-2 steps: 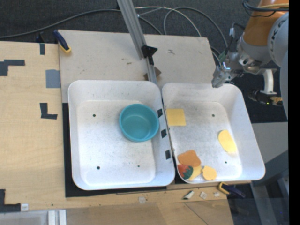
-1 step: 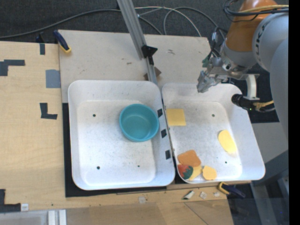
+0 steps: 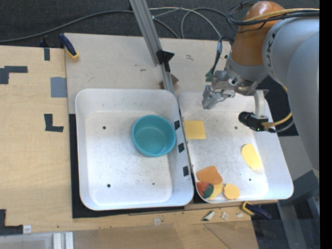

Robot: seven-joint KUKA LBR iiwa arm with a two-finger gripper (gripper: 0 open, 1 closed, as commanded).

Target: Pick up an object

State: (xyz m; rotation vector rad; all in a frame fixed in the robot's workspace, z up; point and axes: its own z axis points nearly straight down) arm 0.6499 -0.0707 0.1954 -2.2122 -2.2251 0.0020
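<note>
A pale wooden bench [image 3: 31,154] fills the left and near side, marked with dark and grey tape patches [image 3: 58,87]. Beyond its far edge lies dark carpet [image 3: 62,7], crossed by loose cables [image 3: 171,14]. A slanted metal post [image 3: 148,27] rises from the bench's middle.

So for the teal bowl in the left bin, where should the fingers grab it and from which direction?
On the rim, from straight above. The teal bowl stands upright with its mouth open upward in the left bin, apart from the walls, so one finger can go inside and one outside the thin wall. The side nearest the gripper looks easiest, though its body is probably too wide to span.
</note>
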